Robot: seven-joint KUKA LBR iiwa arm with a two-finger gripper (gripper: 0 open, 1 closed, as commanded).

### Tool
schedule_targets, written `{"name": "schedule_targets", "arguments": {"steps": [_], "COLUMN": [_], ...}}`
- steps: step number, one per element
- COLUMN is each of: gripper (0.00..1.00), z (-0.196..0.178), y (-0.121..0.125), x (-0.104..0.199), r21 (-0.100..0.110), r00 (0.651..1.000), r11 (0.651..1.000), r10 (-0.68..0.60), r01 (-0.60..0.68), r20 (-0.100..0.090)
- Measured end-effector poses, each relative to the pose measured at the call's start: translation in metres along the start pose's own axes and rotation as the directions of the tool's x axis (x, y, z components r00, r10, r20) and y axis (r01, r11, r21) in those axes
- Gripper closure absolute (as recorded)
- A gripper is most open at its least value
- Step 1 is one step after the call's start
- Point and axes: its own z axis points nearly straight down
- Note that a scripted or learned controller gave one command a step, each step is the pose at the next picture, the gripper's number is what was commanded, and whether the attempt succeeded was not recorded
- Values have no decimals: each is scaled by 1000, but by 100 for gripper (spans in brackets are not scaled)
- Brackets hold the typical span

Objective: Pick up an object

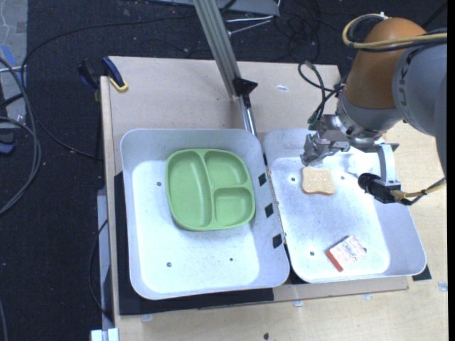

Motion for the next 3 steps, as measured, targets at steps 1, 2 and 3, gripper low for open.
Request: {"name": "schedule_targets", "arguments": {"steps": [1,2,3], "gripper": [100,100,100], "z": [5,6,-13], "y": [10,9,20], "x": [56,108,160], "r21": [-2,-1,-4], "r00": [1000,1000,1000], "r11": [1000,1000,1000], "r10": [0,0,0], "r01": [0,0,0], "r20": [1,0,0]}}
